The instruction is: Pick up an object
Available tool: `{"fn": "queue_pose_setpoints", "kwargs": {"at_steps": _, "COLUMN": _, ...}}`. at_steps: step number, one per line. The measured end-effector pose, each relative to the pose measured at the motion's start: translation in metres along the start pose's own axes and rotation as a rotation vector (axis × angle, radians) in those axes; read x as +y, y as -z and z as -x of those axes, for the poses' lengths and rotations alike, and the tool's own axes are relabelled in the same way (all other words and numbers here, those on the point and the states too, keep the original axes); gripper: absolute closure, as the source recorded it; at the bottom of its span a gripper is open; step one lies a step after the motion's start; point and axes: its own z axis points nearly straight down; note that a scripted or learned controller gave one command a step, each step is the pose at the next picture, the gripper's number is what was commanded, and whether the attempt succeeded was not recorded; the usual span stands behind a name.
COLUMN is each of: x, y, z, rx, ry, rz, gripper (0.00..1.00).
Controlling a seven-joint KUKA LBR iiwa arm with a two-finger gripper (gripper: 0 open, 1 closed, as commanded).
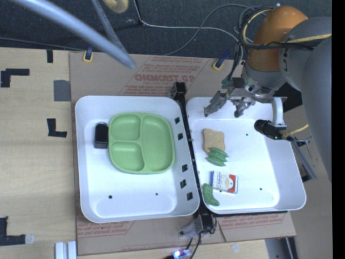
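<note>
On wooden bench (32, 144): cardboard sheet (161, 72) under two bins | gripper (225, 108) spread, holding nothing

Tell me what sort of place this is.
Probably a robotics lab's grasping test bench: two white bins taped down on cardboard, a grey-and-orange arm's gripper over the right bin, and test items such as a green divided plate and a small carton.

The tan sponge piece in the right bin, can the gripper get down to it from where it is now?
Probably yes. The gripper hangs open over the right bin's far edge, and the tan sponge piece lies just below it in the view with its top uncovered. A green pod touches its near side, which could crowd the fingers.
</note>
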Motion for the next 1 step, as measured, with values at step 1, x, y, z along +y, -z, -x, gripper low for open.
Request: {"fn": "queue_pose_setpoints", "kwargs": {"at_steps": 1, "x": 0.0029, "y": 0.0098, "z": -0.0001, "rx": -0.001, "ry": 0.003, "rz": 0.015, "gripper": 0.00}}
